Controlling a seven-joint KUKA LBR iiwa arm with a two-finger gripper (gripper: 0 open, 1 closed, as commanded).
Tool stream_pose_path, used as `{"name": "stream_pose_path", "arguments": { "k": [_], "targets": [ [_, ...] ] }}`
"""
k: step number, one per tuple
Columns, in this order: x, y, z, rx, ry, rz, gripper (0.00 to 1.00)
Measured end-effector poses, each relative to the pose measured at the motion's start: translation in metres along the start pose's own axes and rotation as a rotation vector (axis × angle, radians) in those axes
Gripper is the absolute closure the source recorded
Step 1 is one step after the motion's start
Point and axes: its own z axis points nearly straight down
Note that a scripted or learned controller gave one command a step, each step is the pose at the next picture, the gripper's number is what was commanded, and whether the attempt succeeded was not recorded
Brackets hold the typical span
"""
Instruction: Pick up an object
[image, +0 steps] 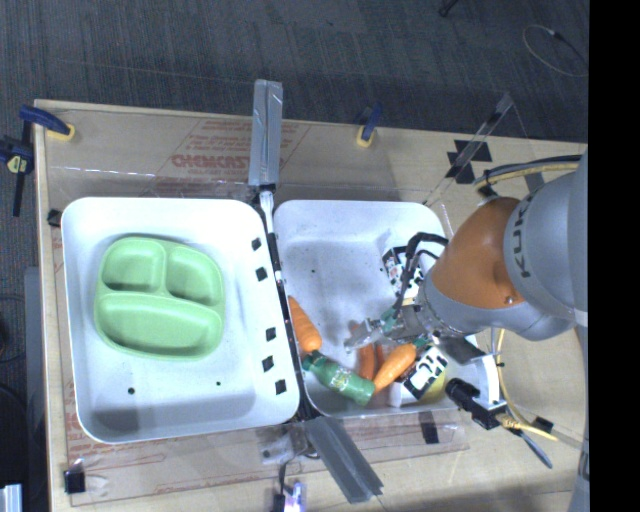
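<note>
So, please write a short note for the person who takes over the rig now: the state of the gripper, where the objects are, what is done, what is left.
Gripper: low in the right bin, over the pile at its near edge; its state is unclear.
Objects: one carrot by the bin's left wall, a green bottle and two more carrots near the front. The left bin holds a green divided tray.
Done: nothing visibly lifted.
Left: grasp one object and raise it.

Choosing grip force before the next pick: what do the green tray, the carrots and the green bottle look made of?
Green tray: moulded plastic by the look, matte, with rounded compartments and uniform colour.
Carrots: probably plastic toy food; evenly orange, smooth, slightly glossy.
Green bottle: seemingly translucent plastic, with a shiny highlight along its body; too small to be sure.
</note>
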Motion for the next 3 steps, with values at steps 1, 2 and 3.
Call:
{"name": "stream_pose_path", "arguments": {
  "k": [1,2,3],
  "targets": [
    [-0.013,-0.011,-0.017,0.017,0.008,0.226,0.0],
    [-0.009,-0.002,0.012,0.011,0.006,0.159,0.0],
    [-0.011,0.002,-0.001,0.003,0.002,0.154,1.0]
  ]
}}
